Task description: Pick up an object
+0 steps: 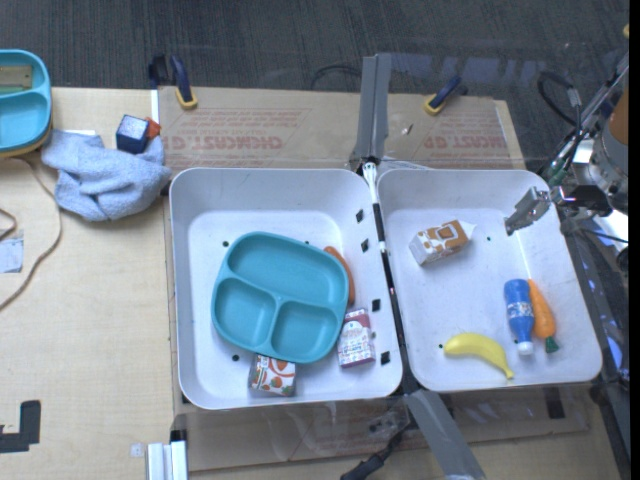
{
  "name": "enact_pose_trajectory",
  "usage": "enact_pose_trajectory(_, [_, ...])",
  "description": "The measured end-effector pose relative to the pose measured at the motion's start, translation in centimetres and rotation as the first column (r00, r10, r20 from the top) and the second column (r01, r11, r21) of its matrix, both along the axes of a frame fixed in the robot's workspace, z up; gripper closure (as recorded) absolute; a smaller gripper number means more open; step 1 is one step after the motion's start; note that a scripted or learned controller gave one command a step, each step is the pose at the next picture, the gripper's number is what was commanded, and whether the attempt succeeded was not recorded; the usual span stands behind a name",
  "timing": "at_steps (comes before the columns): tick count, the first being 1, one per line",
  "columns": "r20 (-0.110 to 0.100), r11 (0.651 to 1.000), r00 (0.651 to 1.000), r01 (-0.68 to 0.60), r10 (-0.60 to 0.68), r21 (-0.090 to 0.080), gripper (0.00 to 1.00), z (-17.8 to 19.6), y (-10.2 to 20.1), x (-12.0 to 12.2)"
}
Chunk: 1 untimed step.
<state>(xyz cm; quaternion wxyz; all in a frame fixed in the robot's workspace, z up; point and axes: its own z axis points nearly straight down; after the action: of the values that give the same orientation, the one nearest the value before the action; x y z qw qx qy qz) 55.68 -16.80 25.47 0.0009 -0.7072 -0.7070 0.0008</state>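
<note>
Gripper [528, 208]: at the right bin's 2 o'clock edge, hanging over the white floor; nothing between its fingers, and whether they are apart or together cannot be told at this size.
Arm [612, 148]: enters from 3 o'clock, grey body partly cut by the frame, with cables around it.
Right bin [470, 190]: holds four loose things, all well apart from the gripper.
Small carton [441, 242]: white and brown, lying tilted near the bin's 11 o'clock; the nearest thing to the gripper, at its 8 o'clock.
Blue bottle [518, 313]: lying lengthwise at the bin's 4 o'clock, white cap toward 6 o'clock.
Carrot [541, 314]: orange, touching the bottle's 3 o'clock side, close to the bin's wall.
Banana [479, 352]: yellow, at the bin's 6 o'clock, just beside the bottle's cap.
Left bin [195, 208]: crowded by a large tray.
Teal divided tray [280, 296]: fills the bin's middle, covering most of an orange thing [338, 264] at its 2 o'clock rim.
Red-and-white packet [356, 340]: at the tray's 4 o'clock.
Second packet [272, 376]: at the tray's 6 o'clock, partly under its rim.
Bench, 10 o'clock: grey cloth [105, 180], blue cube [133, 133], another teal tray [22, 100] at the frame's edge.
</note>
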Motion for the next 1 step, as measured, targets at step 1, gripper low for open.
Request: enact_pose_trajectory(1, [0.004, 0.999, 0.999, -0.032, 0.032, -0.001, 0.0, -15.3, -3.53, -6.92])
